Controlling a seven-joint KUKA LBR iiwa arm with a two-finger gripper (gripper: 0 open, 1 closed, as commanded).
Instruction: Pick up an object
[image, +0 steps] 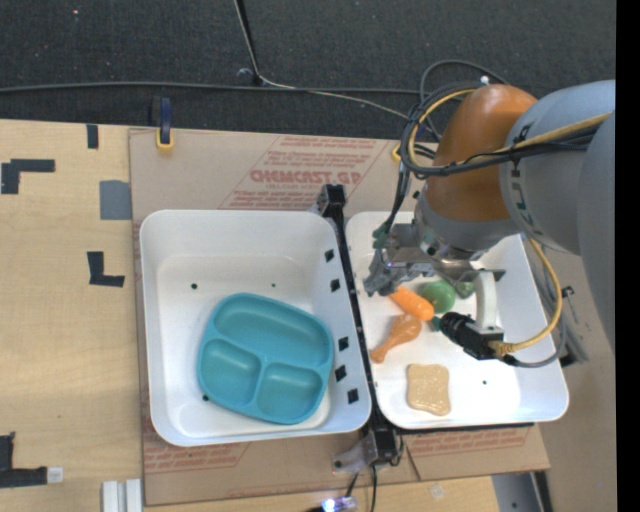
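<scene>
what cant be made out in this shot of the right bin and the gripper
- Gripper, camera view: the wrist above covers its fingers, so open or shut cannot be told.
- Green object: largely under the gripper body; shape unclear.
- Carrot: upper end tucked under the gripper; contact unclear.
- Right bin: far part hidden by the arm.

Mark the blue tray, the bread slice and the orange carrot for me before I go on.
blue tray (264, 357), camera view, on the ridge where its three compartments meet.
bread slice (428, 389), camera view, middle of its flat top face.
orange carrot (412, 303), camera view, middle of its body, just below the wrist.
</scene>
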